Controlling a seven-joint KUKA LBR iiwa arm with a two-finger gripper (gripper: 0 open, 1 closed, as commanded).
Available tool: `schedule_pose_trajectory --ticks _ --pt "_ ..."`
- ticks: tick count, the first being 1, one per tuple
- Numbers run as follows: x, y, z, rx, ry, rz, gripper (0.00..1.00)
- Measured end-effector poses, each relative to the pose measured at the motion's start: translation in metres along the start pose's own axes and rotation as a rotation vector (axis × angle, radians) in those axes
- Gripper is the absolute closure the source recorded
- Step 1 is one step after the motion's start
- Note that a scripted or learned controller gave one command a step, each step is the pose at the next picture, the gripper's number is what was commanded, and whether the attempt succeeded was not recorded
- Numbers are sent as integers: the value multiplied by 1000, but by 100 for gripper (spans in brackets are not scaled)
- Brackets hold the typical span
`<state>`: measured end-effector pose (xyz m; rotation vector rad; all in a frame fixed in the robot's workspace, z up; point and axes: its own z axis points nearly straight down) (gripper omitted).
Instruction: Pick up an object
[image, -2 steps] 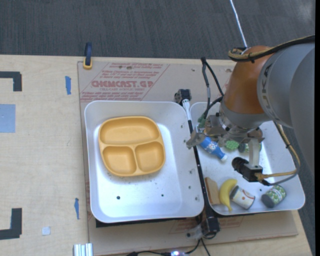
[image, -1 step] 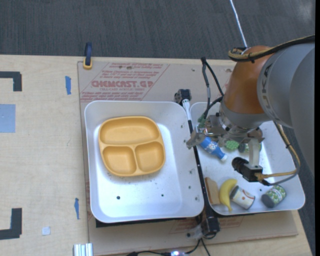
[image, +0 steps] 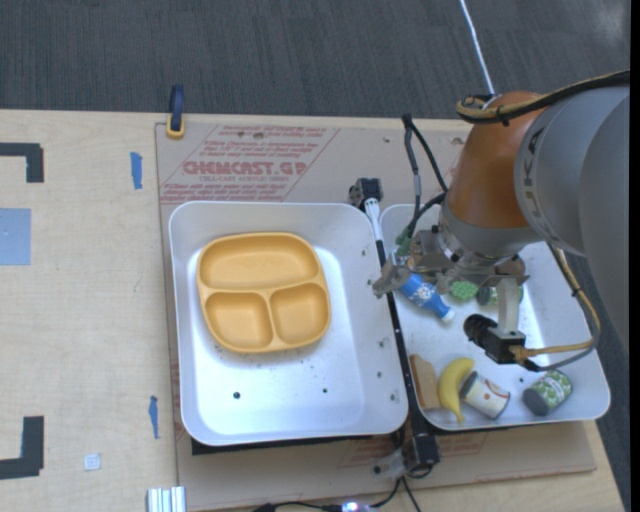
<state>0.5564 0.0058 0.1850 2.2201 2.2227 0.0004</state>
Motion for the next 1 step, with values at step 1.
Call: schedule_pose_trajectory --ticks 1 --pt "0 0 0 0 0 0 0"
